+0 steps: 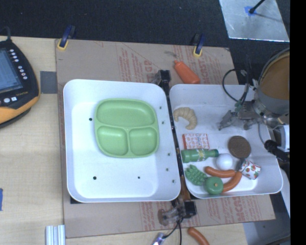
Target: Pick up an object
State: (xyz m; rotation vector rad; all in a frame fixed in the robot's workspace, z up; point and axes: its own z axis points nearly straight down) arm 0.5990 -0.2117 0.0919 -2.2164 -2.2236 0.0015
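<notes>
Far left on the bench: teach pendant (7,86), irrelevant to the pick. Left bin (81,182) carries a green divided plate (127,126), too flat and wide for a two-finger grab, so skip it.

Right bin (209,93) has all the candidates. Croissant (186,116) sits alone near the divider, open floor around it: best target in my view, with room for both fingers to straddle its short axis. Below it, a red-and-white packet (195,140) lies flat, poor for pinching. Green bottle (199,155) lies on its side just beside the packet; it could roll. White egg (225,161), brown round disc (239,146), two sausages (224,176), green leafy toy (196,175) and green round toy (213,186) are crowded at the bin's front, touching or nearly so; fingers would likely foul on neighbours. Strawberry-print piece (250,170) sits near the right wall, awkward clearance.

Gripper (234,119) is at the bin's right side, above the disc, fingers (225,123) splayed apart, nothing between them. Nothing picked yet.

Suggest: go left to the croissant, descend vertically, centre on its thickest part, close, lift straight up. Risk: the curved shape may squirt out if the grip is off-centre.

Outside the bins: orange carrot-like toy (185,72) at the back, another sausage (199,235) at the front.
</notes>
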